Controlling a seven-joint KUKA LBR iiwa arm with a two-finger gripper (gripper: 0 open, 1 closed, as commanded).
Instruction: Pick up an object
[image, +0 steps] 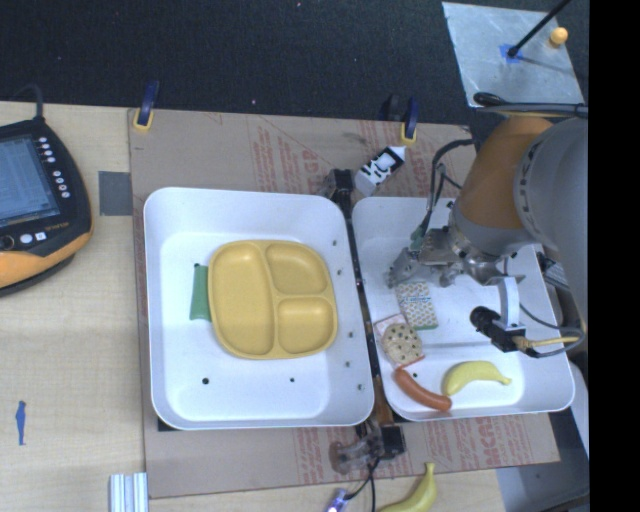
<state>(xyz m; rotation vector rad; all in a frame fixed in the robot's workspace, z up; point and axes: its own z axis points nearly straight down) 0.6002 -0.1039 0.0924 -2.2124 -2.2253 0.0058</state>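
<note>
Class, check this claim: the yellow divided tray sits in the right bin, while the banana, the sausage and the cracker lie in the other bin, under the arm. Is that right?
Not quite. The camera view shows the yellow tray in the left bin, not the right. The rest holds: the banana, sausage and cracker lie in the right bin, where the arm reaches in.

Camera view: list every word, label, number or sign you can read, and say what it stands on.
None can be read.
Cardboard sheet: faint red print, too blurred.
Handheld pendant: screen and buttons too small.
Black-and-white tag above the bins: pattern only.
</note>
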